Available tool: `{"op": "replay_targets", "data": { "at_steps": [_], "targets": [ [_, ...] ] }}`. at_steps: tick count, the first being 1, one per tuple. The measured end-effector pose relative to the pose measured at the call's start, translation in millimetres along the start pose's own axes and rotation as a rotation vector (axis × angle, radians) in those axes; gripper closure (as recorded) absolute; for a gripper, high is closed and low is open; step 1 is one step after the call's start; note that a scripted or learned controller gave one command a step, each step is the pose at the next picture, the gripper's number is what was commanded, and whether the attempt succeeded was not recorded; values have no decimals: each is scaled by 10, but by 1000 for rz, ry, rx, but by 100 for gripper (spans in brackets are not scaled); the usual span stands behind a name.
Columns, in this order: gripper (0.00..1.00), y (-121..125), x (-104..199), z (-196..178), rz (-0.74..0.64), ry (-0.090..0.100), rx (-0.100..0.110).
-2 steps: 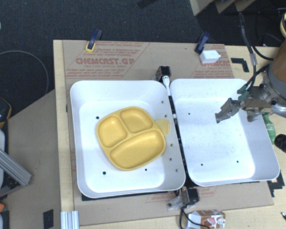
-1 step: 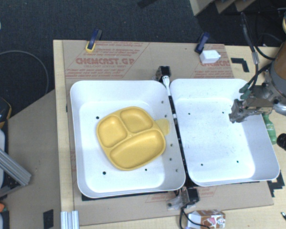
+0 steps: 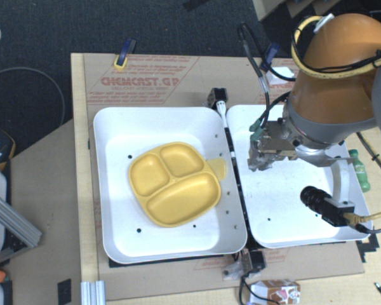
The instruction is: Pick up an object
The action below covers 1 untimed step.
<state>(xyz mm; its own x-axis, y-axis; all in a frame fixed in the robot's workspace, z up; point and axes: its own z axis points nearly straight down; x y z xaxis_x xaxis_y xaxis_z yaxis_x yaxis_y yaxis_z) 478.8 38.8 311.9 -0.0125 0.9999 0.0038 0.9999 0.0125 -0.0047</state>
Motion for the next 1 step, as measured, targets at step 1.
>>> {"op": "replay_targets", "data": {
  "at_steps": [1],
  "targets": [
    [100,14,214,-837,8,-2,-16]
  ]
}}
